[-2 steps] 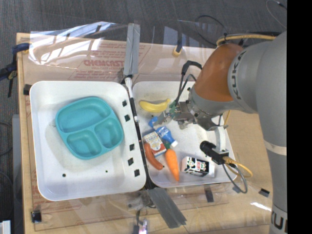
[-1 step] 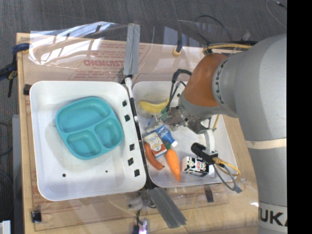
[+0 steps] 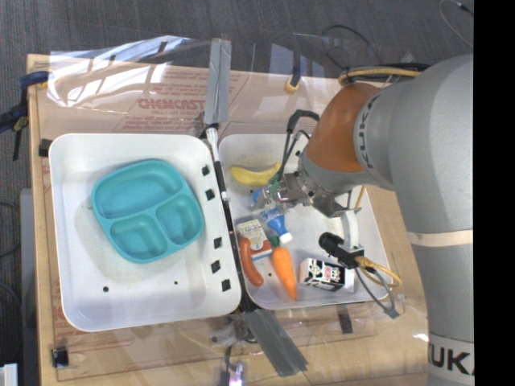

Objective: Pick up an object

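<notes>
Arm bent — gripper low

Floor: dark grey carpet around the bench. Bench: pale wood top, clear glossy sheet with red lettering across its far part, catching light.

From my screen I see the wooden counter carrying two shallow white bins side by side. The left bin holds a teal divided plate with three compartments, lying tilted across the bin's middle. The right bin touches the left one along a shared edge marked with small black tabs. A sheet of clear plastic with red lettering covers the counter behind the bins. Dark carpet surrounds the counter.
</notes>
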### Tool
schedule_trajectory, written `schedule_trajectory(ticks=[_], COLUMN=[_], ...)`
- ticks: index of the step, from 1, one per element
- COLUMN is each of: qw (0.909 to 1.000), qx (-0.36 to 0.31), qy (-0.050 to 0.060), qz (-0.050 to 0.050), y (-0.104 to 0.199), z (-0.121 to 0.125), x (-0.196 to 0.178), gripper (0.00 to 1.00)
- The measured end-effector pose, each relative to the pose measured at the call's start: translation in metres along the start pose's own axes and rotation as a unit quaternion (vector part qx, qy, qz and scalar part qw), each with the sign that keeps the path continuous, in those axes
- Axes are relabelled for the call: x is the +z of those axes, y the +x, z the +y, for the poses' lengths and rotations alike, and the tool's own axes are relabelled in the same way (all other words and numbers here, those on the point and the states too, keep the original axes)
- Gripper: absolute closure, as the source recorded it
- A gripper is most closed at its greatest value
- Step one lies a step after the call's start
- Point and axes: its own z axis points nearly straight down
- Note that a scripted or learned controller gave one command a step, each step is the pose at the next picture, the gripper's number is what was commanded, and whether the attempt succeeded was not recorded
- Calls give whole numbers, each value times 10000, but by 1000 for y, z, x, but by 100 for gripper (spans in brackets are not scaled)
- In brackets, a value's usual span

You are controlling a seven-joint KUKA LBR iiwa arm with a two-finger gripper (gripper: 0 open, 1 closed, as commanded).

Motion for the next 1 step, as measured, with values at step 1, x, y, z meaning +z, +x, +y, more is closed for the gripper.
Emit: schedule_trajectory(ticks=[1], qw=[10000], qx=[-44], qy=[-18], qz=[4], y=[45], z=[10], x=[-115], gripper=[100])
